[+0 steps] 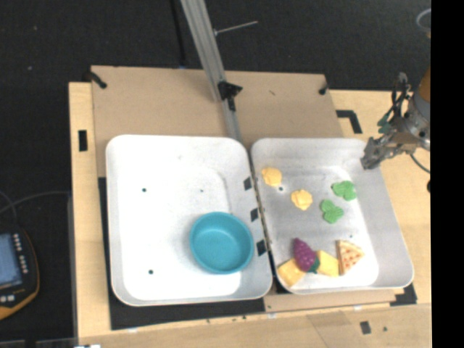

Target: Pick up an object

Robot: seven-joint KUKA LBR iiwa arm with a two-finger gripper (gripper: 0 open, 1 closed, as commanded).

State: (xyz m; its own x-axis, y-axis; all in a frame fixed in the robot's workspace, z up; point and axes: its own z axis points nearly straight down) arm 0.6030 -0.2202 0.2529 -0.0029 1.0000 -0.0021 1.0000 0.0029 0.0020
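The right bin point(377, 216) holds several small toy foods. Two yellow pieces point(271, 176) point(301, 199) lie near its upper left. Two green pieces point(344, 190) point(331, 212) sit toward the middle right. A purple grape bunch point(304, 254), a yellow block point(291, 272), a yellow wedge point(326, 265) and a pizza slice point(349, 255) cluster at the front. My gripper point(372, 154) hangs over the bin's far right corner, apart from all the toys, with nothing seen in it.
A blue bowl point(221, 242) stands in the left bin point(145, 194), near its front right. A slanted metal pole point(210, 56) rises behind the bins. Cables trail from the arm's wrist point(406, 114) at the right edge.
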